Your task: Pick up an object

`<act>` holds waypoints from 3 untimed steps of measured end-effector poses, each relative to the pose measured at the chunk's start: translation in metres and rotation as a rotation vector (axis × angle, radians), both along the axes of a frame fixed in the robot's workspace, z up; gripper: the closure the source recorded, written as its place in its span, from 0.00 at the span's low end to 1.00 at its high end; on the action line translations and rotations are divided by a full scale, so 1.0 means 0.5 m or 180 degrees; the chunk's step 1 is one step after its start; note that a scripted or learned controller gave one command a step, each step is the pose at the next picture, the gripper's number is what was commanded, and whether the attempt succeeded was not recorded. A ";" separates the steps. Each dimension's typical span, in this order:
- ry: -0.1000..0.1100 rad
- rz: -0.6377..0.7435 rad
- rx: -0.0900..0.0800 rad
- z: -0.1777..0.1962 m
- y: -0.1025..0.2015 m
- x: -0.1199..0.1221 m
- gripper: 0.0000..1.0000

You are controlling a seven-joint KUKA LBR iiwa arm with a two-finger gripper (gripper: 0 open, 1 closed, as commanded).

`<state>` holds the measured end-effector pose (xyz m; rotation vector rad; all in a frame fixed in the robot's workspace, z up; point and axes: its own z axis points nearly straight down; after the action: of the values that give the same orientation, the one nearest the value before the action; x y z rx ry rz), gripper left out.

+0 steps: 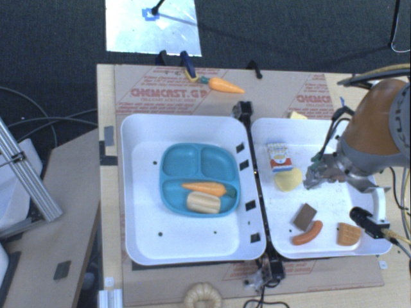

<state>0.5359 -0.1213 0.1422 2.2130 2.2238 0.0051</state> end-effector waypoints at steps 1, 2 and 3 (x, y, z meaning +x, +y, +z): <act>0.0000 -0.0002 0.0000 0.096 0.009 -0.012 1.00; 0.0004 -0.0001 0.0000 0.167 0.009 -0.009 1.00; 0.0004 0.0020 0.0007 0.171 0.124 0.051 1.00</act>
<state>0.5612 -0.0591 0.2274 2.2078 2.2326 0.0063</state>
